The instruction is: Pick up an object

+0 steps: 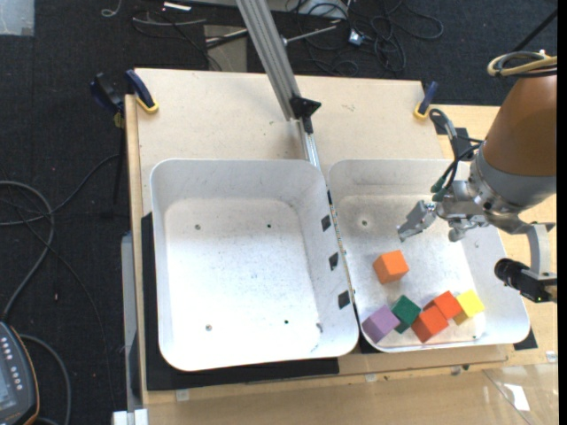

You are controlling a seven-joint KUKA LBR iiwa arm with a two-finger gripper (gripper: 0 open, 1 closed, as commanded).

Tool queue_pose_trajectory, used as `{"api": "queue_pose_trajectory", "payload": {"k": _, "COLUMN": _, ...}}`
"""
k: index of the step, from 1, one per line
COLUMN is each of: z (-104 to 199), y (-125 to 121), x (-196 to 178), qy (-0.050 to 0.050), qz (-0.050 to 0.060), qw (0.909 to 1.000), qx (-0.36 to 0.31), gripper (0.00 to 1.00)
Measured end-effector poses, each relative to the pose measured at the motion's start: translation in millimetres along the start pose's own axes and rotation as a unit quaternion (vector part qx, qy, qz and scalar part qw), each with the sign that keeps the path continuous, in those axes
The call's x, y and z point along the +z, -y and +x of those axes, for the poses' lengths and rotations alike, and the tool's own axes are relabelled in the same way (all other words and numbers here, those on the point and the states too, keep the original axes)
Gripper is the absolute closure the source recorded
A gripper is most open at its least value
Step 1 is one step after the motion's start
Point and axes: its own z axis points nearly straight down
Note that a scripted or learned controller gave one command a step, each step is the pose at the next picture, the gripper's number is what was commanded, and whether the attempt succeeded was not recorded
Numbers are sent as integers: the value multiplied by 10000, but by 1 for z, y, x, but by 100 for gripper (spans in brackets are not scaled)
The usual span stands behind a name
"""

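Table: a pale wooden table (pixel 221 113) carries two shallow white plastic bins side by side, with blue-and-yellow clamps at its far corners.
Left bin: the wide white left bin (pixel 177 193) has a speckled floor and a few small dark holes.
Right bin: the white right bin (pixel 354 184) touches the left bin along its inner wall and holds all the blocks in its near half.
Arm: the grey arm with its orange band (pixel 523 140) reaches in over the right bin's right side.
Gripper: the metal two-finger gripper (pixel 418 224) hangs over the middle of the right bin, beyond the blocks and apart from them; whether its fingers are spread or closed I cannot tell.
Orange cube: a plain orange cube (pixel 391 266) sits alone on the bin floor, nearest the gripper, turned slightly askew.
Cluster: near the front wall lie a purple block (pixel 381 323), a green block (pixel 407 312), two red-orange blocks (pixel 438 314) and a small yellow block (pixel 469 305), packed close together, some touching.
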Motion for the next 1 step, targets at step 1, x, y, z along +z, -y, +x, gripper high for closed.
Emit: {"api": "queue_pose_trajectory", "payload": {"k": 1, "z": 12, "y": -13, "x": 145, "qy": 4, "qz": 0, "qw": 10000, "qx": -3, "gripper": 0}}
